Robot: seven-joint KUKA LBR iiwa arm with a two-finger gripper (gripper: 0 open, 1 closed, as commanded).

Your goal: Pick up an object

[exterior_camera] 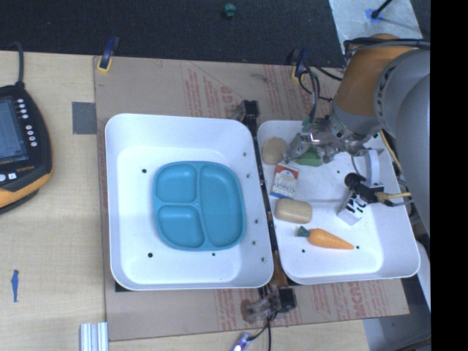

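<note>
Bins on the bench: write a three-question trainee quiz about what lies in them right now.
1. True or false: the blue divided plate lies in the left bin.
2. Which lies nearest the right bin's front rim? A carrot B small carton C tan soap bar
3. Fill in: the gripper hangs over the right bin's ____ edge.

Key: 1 true; 2 A; 3 far.

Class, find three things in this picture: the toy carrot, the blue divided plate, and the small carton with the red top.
toy carrot point(330, 240), camera view, middle of its orange body.
blue divided plate point(219, 199), camera view, floor of its large right compartment.
small carton point(285, 182), camera view, centre of its front face.
</note>
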